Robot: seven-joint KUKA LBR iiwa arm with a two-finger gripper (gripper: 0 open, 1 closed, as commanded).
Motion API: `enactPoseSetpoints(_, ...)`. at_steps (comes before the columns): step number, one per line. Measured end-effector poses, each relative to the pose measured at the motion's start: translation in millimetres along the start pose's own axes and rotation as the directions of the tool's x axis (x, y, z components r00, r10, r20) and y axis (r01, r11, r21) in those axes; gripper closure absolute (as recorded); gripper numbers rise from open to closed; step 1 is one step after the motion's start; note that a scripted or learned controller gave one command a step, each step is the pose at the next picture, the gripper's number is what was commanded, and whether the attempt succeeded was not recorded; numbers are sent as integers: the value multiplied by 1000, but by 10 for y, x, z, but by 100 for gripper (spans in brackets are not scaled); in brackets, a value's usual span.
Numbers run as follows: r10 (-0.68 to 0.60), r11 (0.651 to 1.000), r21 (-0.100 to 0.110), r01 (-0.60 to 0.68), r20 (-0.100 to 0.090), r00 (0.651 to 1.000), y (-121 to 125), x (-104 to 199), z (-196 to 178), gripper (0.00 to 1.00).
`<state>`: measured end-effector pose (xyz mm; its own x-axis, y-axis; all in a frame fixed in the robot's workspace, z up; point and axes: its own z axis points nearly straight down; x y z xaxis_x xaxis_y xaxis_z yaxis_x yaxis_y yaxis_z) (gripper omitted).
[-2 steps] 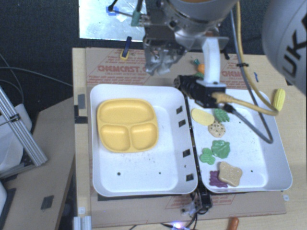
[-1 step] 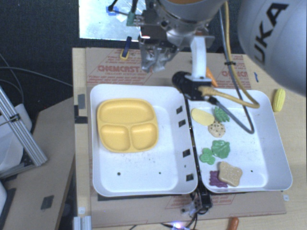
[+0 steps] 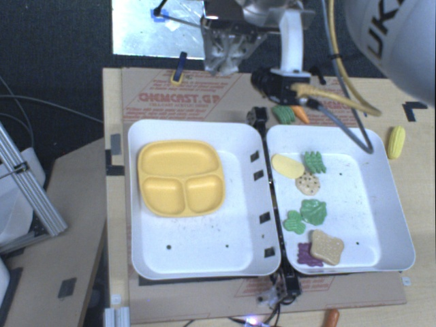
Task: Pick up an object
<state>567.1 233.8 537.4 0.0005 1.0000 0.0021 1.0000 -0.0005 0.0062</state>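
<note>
The right white bin (image 3: 381, 203) holds several toy foods: a yellow oval piece (image 3: 287, 165), a green leafy piece (image 3: 314, 161), a speckled cookie (image 3: 308, 183), a green lettuce piece (image 3: 313, 211), a smaller green piece (image 3: 294, 222), a tan toast slice (image 3: 326, 246) and a purple piece (image 3: 304, 254). The left white bin (image 3: 197, 244) holds a yellow three-compartment tray (image 3: 180, 177). My gripper (image 3: 225, 58) hangs high at the top of the camera view, above the cardboard behind the left bin, far from all the foods.
A yellow corn toy (image 3: 396, 142) lies on the bench right of the right bin. A green and orange carrot toy (image 3: 291, 114) rests behind that bin by black cabling (image 3: 276, 84). Yellow hoses (image 3: 340, 80) cross above it. A metal frame (image 3: 27, 189) stands at the left.
</note>
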Motion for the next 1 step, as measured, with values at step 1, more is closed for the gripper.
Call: enactPoseSetpoints(1,5,1000,14,-5,5,1000,-215,-697,824,100)
